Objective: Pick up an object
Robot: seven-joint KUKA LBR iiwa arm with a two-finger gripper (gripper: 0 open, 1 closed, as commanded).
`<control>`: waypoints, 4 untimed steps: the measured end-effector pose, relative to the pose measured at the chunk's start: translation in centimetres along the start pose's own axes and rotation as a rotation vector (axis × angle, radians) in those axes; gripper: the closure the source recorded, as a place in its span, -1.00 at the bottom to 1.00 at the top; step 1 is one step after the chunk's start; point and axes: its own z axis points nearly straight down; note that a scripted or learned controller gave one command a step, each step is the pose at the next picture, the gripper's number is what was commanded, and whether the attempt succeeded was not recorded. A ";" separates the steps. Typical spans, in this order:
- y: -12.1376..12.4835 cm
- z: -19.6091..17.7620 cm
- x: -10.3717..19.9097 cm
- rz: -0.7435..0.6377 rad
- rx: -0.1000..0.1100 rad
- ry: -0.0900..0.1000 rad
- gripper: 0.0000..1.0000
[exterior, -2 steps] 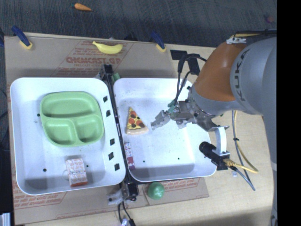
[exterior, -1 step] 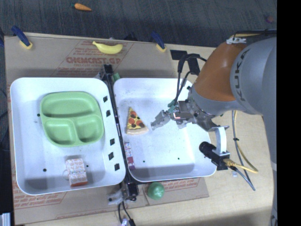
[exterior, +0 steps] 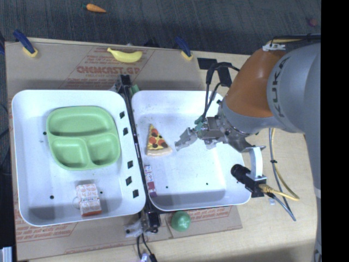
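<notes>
Overhead slanted view of two white bins side by side. Gripper (exterior: 182, 140) at centre frame, low in the right bin (exterior: 180, 198), just right of a pizza slice (exterior: 157, 141) lying flat near that bin's left wall. Whether the jaws are spread or pressed together: cannot tell.

Likely risks, as a judgement: a thin, flat slice slipping under the tips or sliding left against the wall; closing on nothing.

Left bin (exterior: 22, 162), left half of frame: a green divided tray (exterior: 83, 136) and, below it, a small wrapped packet (exterior: 88, 197). Outside the bins: a banana (exterior: 125, 54) at upper centre, a green ball (exterior: 180, 220) at lower centre.
</notes>
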 end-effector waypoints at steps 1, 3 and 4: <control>0.0 0.0 0.0 0.000 0.000 0.000 -1.00; 0.0 0.0 0.0 0.000 0.000 0.000 -1.00; 0.0 0.0 0.0 0.000 0.000 0.000 -1.00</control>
